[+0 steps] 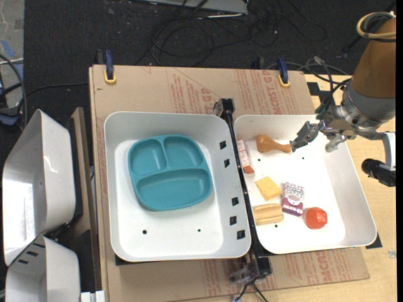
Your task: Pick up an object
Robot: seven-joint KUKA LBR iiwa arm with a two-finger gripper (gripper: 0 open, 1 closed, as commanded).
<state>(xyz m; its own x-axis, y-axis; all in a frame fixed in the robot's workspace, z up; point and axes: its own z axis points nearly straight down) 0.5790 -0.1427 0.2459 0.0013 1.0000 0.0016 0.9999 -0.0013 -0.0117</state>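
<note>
While we watched, these stood out, largest first.
Right bin (pixel 352 175): our landmark, holding all the food.
Blue plate (pixel 170 172): in the bin left of it.
Gripper (pixel 320 137): over its upper edge, fingers spread, holding nothing.
Drumstick (pixel 272 145): in its upper left, just beside the nearer fingertip.
Risk: we judged a descent might clip the bone end, rolling it away.
</note>
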